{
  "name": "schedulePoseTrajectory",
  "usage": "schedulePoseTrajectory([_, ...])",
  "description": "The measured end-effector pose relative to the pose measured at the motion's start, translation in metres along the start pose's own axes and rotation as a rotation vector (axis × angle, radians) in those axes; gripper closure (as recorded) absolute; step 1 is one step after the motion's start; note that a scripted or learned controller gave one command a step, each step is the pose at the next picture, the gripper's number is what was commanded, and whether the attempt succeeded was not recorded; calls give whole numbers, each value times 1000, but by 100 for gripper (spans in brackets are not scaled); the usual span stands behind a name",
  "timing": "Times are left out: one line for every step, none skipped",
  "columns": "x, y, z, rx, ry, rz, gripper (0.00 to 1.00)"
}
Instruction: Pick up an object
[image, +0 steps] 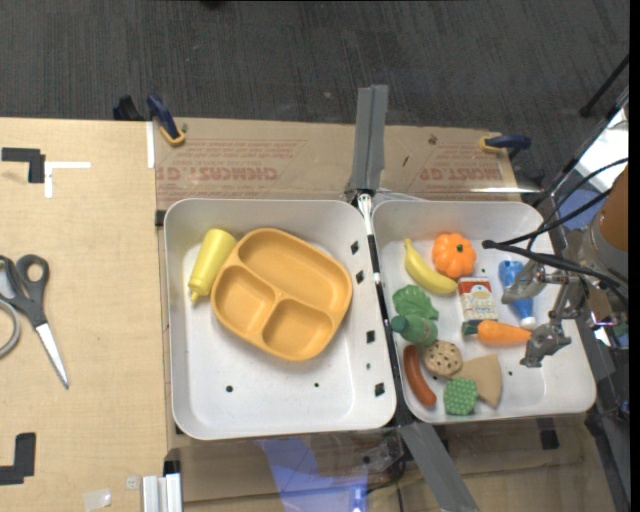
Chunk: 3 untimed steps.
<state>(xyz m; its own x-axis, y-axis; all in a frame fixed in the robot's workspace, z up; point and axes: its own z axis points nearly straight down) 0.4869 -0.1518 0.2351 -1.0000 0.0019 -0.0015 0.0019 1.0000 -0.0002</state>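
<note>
Gripper (533, 318) is hovering low over the right side of the right bin (560, 400), its two grey fingers spread apart with nothing between them; one finger is sitting near the blue piece (510, 272), the other nearer the bin's near-right floor. Judging by this pose, the approach step is under way and no grasp is being made yet. Nearest candidate appears to be the carrot (503, 334), lying flat on its side just left of the fingers, orange, tapered, smooth-looking, with its thicker end toward the small carton (477, 299). It is touching or nearly touching that carton, so I cannot tell if there is clearance on that side. The next move is likely calling for a small shift left, jaws centred across the carrot's narrow width, then a descent and close. Other toys are crowding the bin: banana (427, 271), pumpkin (453, 254), broccoli (414, 308), cookie (441, 357), sausage (418, 376) and a tan wedge (483, 377). The left bin (200, 400) is carrying a yellow divided tray (278, 293) and a yellow bottle (209, 262).
</note>
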Motion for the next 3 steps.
schedulePoseTrajectory([-18,41,143,0,-1,45,0])
schedulePoseTrajectory([-77,36,142,1,-4,177,0])
schedulePoseTrajectory([-148,51,143,0,2,291,0])
